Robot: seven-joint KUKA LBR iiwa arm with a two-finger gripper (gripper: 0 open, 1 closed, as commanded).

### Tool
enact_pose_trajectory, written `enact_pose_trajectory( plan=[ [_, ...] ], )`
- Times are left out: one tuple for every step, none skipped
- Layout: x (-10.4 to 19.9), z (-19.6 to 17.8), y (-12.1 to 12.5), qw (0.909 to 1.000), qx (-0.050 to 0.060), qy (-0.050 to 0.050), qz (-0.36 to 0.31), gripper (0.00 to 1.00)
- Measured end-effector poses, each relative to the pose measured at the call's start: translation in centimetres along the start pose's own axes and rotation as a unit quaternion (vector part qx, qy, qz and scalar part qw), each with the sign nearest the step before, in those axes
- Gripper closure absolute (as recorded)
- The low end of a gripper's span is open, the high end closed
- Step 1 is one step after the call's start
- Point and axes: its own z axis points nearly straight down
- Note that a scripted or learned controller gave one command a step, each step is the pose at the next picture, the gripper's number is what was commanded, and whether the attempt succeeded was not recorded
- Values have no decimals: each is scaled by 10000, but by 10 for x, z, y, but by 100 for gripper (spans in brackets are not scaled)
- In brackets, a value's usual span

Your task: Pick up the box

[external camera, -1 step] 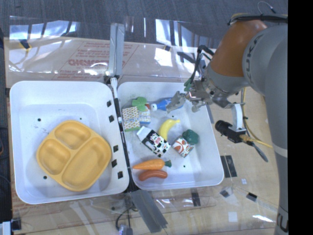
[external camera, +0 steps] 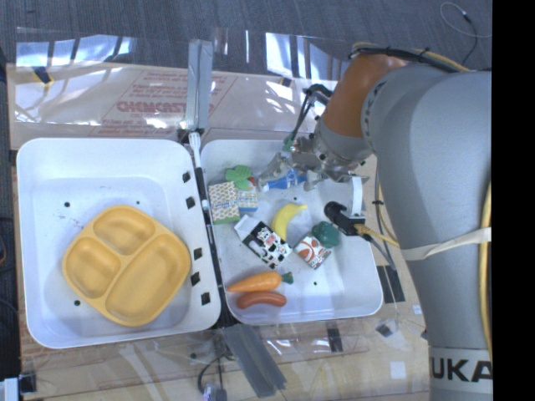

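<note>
1. The gripper [external camera: 294, 172] is down at the far side of the right bin [external camera: 355, 295]; whether it is open or closed can't be made out.
2. The box [external camera: 222, 201], checkered, lies near that bin's left wall, left of the gripper.
3. Nearer: banana [external camera: 288, 219], cow-print carton [external camera: 267, 244], carrot [external camera: 256, 282], sausage [external camera: 261, 299].
4. Left bin [external camera: 42, 174] holds a yellow tray [external camera: 125, 264].

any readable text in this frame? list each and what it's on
"UKA": white letters on the grey arm, cut off at the frame edge.
Red print on the clear sheet behind the bins: too blurred to read.
Print on the patterned box: too small to read.
</note>
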Motion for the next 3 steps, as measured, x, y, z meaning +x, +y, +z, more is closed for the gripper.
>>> enact_pose_trajectory(
  plan=[
    [-15, -93, 16, 9992, 53, 0, -403, 0],
    [-17, -15, 21, 9961, -63, -31, -877, 0],
    [-18, -8, 10, 9929, -118, -62, -1179, 0]
  ],
)
